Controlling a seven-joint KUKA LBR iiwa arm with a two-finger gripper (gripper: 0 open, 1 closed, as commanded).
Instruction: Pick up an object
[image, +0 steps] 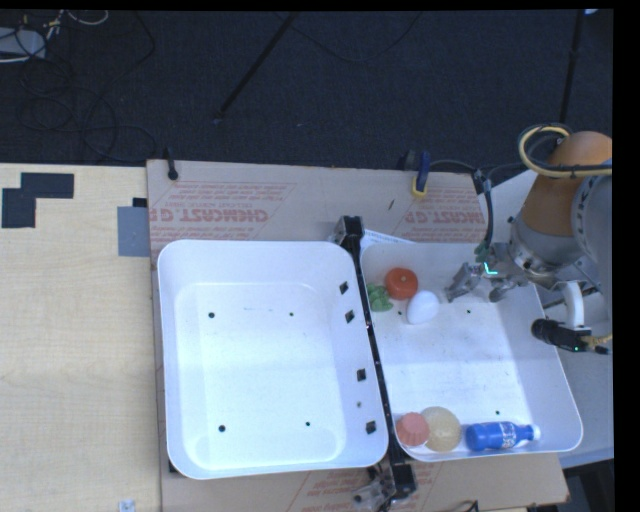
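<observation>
My bench (70, 330) has a pale wood top with a brown cardboard sheet (260, 205) laid across its right part. On that sheet sit my two white bins side by side, the left bin (180, 400) and the right bin (545, 385), touching along their inner rims.

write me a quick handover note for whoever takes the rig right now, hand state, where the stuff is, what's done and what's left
Hand: over the right bin's far right corner, nothing visibly between its fingers; open or shut cannot be told from this view.
Things, all in the right bin: red ball, green piece and white egg-like object clustered at the far left; pink ball, yellowish ball and blue bottle lying along the near edge.
Left bin sits beside it.
Done: no pick visible.
Left: choose one object, grasp and lift it. The egg-like object is nearest the hand.
</observation>
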